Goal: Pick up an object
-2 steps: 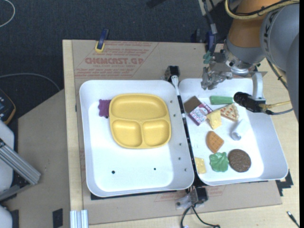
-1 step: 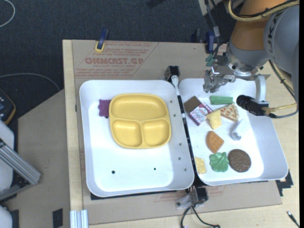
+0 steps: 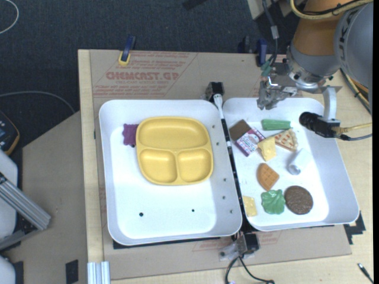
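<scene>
My gripper (image 3: 269, 97) hangs over the back edge of the right bin (image 3: 337, 176), above and left of a green pod-shaped piece (image 3: 276, 124). Nothing shows between its fingers. Toy food lies in the right bin: a brown wrapped bar (image 3: 244, 136), a yellow cheese wedge (image 3: 267, 149), a pizza slice (image 3: 286, 139), an orange waffle (image 3: 267, 176), a green leafy piece (image 3: 273, 201), a round brown patty (image 3: 298, 199), a small grey piece (image 3: 294, 168) and a pale yellow chip (image 3: 250, 206).
The left bin (image 3: 118, 212) holds a yellow three-compartment tray (image 3: 174, 149) with a purple piece (image 3: 129, 134) at its left edge. A black cylinder (image 3: 317, 125) juts over the right bin's back right. A blue and yellow clamp (image 3: 125, 53) sits at the bench's back left.
</scene>
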Available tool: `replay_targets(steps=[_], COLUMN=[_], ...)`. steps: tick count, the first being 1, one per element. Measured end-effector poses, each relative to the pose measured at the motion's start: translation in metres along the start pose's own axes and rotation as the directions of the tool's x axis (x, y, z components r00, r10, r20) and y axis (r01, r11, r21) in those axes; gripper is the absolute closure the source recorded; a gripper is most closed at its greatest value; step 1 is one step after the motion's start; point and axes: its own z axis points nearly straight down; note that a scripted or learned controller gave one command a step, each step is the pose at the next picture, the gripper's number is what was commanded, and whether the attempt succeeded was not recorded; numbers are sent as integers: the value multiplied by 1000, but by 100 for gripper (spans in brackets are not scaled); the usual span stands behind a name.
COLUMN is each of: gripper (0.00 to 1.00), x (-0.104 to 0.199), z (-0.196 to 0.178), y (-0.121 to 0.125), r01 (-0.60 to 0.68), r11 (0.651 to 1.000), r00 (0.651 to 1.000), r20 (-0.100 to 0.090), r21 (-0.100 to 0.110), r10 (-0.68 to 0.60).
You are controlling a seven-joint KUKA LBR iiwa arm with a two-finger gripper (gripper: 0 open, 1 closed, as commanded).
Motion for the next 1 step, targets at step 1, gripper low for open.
replay_targets(steps=[1], gripper=[100], x=[11], z=[13], y=[-7], r01=[1], r11=[1000], r00=[1000], r20=[-2], r21=[9], r10=[-1])
